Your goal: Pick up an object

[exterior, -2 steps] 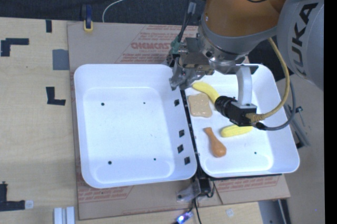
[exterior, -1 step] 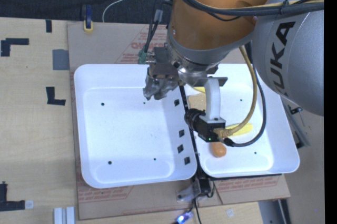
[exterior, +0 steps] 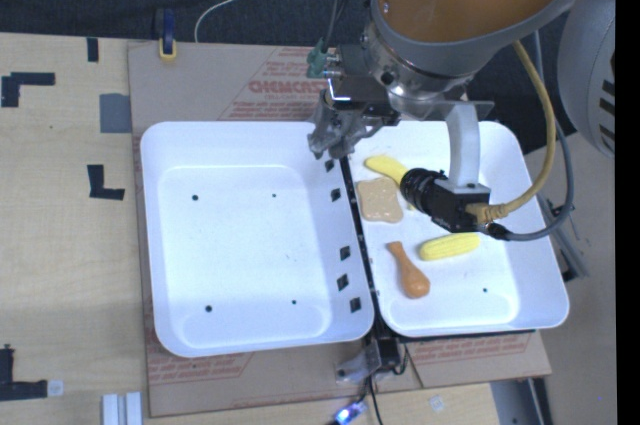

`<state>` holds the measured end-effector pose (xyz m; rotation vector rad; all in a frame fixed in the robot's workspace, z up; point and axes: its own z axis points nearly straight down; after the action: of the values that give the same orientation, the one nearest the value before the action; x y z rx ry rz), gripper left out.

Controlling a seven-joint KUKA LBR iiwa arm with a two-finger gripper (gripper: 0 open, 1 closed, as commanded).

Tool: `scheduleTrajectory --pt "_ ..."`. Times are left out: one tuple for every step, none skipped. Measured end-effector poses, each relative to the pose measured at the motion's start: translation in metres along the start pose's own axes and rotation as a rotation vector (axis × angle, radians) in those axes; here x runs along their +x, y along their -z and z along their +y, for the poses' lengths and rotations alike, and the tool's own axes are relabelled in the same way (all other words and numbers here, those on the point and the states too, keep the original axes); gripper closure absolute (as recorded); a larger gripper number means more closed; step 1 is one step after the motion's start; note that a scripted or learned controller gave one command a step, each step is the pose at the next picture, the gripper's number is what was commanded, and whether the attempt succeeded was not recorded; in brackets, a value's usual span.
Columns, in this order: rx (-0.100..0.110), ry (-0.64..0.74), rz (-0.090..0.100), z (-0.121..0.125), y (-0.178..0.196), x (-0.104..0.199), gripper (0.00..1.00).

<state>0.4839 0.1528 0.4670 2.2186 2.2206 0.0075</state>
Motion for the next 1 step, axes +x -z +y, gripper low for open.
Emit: scheduleTrajectory --pt "0.013 -0.004 -0.005 -0.0011 -0.0664 -0.0350 1.00"
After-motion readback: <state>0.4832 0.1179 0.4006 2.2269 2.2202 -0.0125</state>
